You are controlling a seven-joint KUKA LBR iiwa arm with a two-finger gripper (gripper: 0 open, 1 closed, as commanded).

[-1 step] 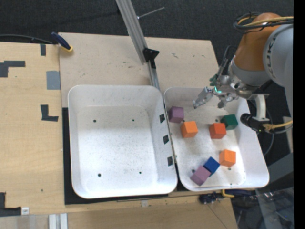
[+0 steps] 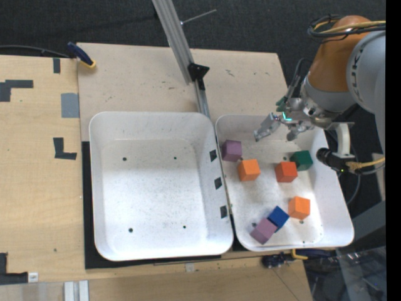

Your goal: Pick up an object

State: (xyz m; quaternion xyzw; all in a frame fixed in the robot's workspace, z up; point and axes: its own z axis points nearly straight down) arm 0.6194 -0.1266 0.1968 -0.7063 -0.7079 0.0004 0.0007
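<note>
Nearest the bottom edge of the frame, in the right-hand white bin, a light purple block and a blue cube sit touching each other, corner to corner, with an orange cube just beside them to the right. Further up the same bin, another orange cube lies left of centre and a red-orange cube lies to its right, the two apart from one another; a dark green block is tucked against the upper right of the red-orange one. A purple cube rests near the bin's left wall, just above the left orange cube. The left white bin fills the middle of the frame, its floor showing only small dark specks. Above the blocks, toward the upper right, the gripper hangs over the far end of the right bin, its two fingers spread apart with nothing between them, clear of every block. The grey arm with its orange band comes in from the right edge behind it. Farther back, a slanted metal pole runs from the top of the frame down to the gap between the bins, and a blue and yellow clamp lies at the upper left of the wooden bench.
</note>
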